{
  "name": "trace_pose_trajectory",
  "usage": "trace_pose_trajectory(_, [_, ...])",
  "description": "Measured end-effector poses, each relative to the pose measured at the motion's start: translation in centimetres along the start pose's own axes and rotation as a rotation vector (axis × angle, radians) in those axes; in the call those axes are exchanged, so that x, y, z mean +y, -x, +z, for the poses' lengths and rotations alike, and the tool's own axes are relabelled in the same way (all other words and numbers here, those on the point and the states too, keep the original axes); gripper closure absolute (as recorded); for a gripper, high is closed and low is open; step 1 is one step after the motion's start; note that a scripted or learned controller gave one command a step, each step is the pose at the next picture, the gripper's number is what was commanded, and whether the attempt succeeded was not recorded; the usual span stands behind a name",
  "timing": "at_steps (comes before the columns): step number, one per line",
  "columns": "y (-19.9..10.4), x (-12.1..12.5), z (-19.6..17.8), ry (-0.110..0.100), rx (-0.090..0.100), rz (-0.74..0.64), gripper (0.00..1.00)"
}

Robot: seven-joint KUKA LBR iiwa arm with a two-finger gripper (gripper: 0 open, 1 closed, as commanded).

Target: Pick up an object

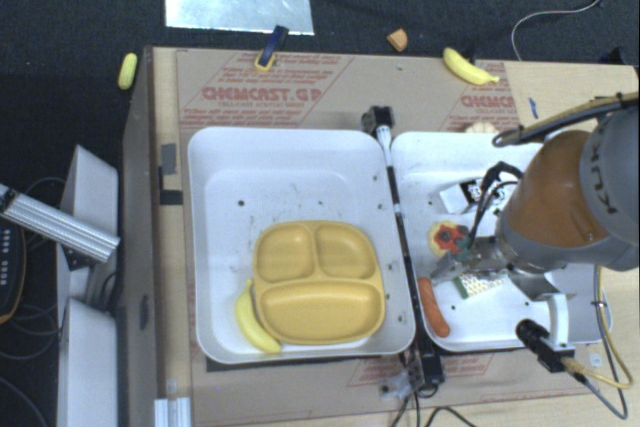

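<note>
- The gripper hung low in the right bin; whether its jaws were spread or pressed together could not be told.
- Nearest it lay a small green-and-white item, with a hot dog and an orange-red toy just beside.
- Judged step: the reach, nothing visibly held.
- Next: settle squarely over one piece before closing.
- The dividing rim sat near the hot dog; the bin's lower floor offered open room.

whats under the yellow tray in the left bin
A yellow banana pokes out from beneath the front-left corner of the yellow divided tray, lying on the left bin floor. The tray covers the rest of the floor under it, so anything else there is hidden.
</note>
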State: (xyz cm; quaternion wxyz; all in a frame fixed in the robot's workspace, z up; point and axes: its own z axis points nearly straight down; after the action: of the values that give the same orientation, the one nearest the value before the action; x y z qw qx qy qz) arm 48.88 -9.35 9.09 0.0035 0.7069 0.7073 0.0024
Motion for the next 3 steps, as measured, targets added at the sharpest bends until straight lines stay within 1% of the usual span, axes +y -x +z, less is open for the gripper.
trace_pose_trajectory(1, [1.6, 8.7, 0.2, 0.008, -0.003, -0.003, 0.00])
trace_pose_trajectory(2, [8.9, 6.5, -0.7, -0.006, -0.001, 0.000, 0.00])
trace_pose_trajectory(3, [8.8, 6.6, -1.7, -0.004, 0.000, -0.001, 1.00])
